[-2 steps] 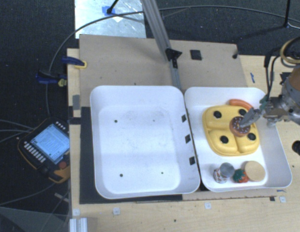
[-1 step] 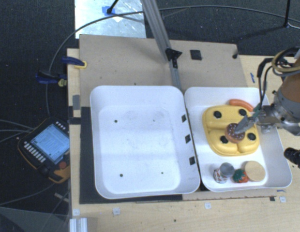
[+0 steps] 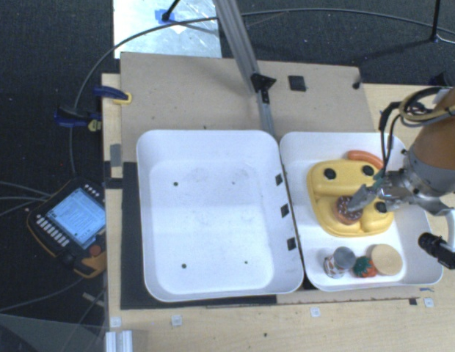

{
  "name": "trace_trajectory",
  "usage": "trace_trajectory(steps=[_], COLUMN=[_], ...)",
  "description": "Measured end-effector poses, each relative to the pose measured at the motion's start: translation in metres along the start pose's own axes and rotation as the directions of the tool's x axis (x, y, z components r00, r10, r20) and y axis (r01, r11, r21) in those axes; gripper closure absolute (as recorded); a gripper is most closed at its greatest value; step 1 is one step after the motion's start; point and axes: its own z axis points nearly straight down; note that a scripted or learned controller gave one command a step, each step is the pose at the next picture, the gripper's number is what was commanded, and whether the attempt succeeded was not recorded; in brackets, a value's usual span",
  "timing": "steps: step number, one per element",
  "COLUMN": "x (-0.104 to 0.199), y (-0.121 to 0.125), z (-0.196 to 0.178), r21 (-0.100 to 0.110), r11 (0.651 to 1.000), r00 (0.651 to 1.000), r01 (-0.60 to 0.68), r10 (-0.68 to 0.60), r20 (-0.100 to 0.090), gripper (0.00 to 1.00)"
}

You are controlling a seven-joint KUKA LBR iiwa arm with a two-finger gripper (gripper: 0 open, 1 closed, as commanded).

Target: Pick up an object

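The left bin [image 3: 205, 218] is lying open to reach; a yellow toy [image 3: 345, 189] and small items [image 3: 359, 261] are crowding the right bin [image 3: 301, 218]

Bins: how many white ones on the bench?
2. Left bin sits at centre; right bin beside it, touching along the middle edge, holds the yellow toy and small items under the gripper. None seem hidden.

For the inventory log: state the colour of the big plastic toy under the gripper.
Yellow with black dots, clearest in the camera view.

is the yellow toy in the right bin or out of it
In: the yellow toy lies on the right bin floor, gripper over it.
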Motion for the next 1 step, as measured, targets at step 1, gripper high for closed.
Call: trace_trajectory(steps=[1], x=[0.0035], y=[0.0017], z=[0.0564], r21=[-0.009], r11=[1.0], r00=[1.0], r01=[0.002], r10=[-0.003], r20=[-0.007], gripper=[0.0])
